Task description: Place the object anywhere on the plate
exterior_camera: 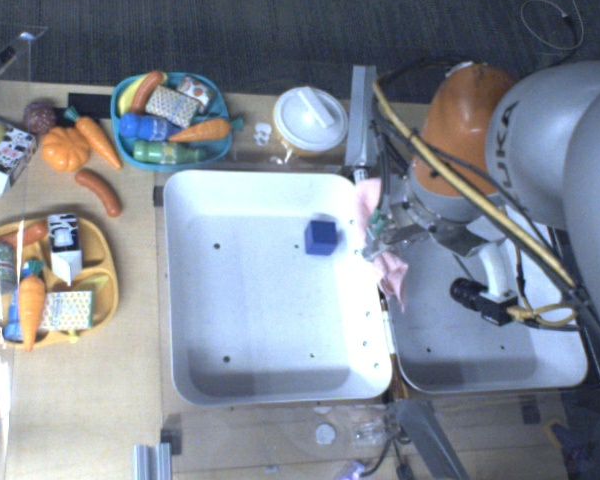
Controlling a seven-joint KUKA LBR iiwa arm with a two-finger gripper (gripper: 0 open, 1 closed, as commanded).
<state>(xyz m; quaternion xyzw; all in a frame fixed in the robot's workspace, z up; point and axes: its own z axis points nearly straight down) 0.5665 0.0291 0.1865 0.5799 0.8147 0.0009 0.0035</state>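
My gripper (378,232) sits at the left edge of the right bin (500,368), just over the wall between the two bins. A pink cloth (390,270) shows above and below the fingertips and hangs down from them, so the fingers are shut on it. A small blue cube (321,236) lies in the left bin (230,358), in its upper right part, a short way left of the gripper. A yellow plate (102,266) sits on the bench far left, loaded with toy food. The arm covers most of the right bin.
A blue bowl (216,151) of toy food and a white lid (311,118) stand behind the left bin. Loose toy vegetables (80,148) lie at the back left. Cables (500,238) run along the arm over the right bin.
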